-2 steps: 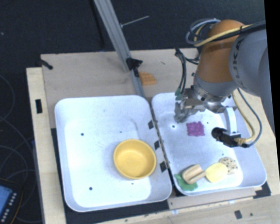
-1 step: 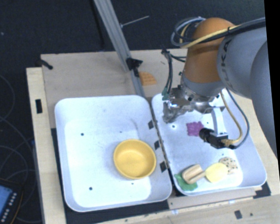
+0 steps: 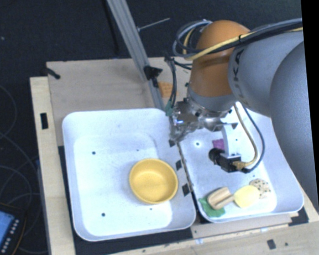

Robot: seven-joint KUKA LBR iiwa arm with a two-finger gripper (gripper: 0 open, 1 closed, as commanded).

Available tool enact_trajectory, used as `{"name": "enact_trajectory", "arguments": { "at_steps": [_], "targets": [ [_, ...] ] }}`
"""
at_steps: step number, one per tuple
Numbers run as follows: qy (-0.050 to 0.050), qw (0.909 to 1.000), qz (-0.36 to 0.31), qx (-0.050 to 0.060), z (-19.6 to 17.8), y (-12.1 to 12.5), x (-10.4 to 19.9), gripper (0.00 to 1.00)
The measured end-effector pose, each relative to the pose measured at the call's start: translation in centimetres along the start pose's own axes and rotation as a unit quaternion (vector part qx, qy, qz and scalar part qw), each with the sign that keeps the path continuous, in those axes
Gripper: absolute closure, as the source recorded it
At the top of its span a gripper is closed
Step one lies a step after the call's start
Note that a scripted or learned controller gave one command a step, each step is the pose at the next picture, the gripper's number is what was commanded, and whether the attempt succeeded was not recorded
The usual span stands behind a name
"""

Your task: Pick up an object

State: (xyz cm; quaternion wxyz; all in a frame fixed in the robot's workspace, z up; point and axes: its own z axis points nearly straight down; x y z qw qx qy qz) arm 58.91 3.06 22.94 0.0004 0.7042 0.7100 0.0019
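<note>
Arm reaching over the right bin, its end effector low at the seam between the two bins.
I cannot tell the end effector's state. A yellow bowl sits upright in the left bin; at the right bin's near edge lie a tan cylinder, a yellow piece and a spotted die, with a magenta piece farther back, all on the table.

We cannot tell how the pincer stands, for the wrist covers it. The arm hides much of the right bin toward one o'clock. A purple thing peeks from behind the cabling, shape unclear. At eight o'clock a blue-screened device is cut off by the edge.
</note>
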Motion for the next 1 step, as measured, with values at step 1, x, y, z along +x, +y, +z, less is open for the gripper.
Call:
{"name": "enact_trajectory", "arguments": {
  "at_steps": [1],
  "targets": [
    [0.0, 1.0, -0.001, 0.002, -1.18, -2.74, 5.5, 1.0]
  ]
}}
